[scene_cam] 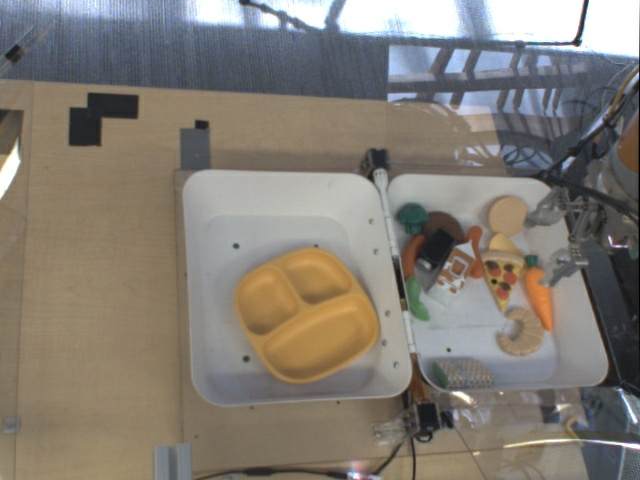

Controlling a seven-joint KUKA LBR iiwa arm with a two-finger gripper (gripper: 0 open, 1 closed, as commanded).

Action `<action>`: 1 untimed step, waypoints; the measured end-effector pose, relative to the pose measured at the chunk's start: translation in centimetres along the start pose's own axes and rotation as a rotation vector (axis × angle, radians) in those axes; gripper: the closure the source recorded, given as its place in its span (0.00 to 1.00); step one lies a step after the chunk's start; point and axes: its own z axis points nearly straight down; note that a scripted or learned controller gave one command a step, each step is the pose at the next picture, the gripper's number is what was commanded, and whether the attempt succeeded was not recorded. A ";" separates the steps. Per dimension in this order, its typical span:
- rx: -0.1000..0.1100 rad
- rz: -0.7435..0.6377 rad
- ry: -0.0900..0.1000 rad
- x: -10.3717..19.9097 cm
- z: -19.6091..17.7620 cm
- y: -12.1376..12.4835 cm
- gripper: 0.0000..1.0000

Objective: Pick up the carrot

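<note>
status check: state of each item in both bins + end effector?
carrot: lying flat in right bin, not held
end effector: over right bin, beside the carrot top
yellow plate: upright in left bin, compartments bare
pizza slice: flat, left of carrot
croissant: flat, by carrot tip

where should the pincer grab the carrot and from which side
Probably mid-body on the orange carrot, coming down from above, fingers across its width. It lies flat and lengthwise in the right bin, green top toward the far side, pizza slice close on its left.

Carrot (540,297) in the right bin (590,368) beside a pizza slice (503,273), claw (560,238) just above.
</note>
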 end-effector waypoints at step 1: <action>0.001 -0.116 -0.004 3.5 12.0 -0.6 0.00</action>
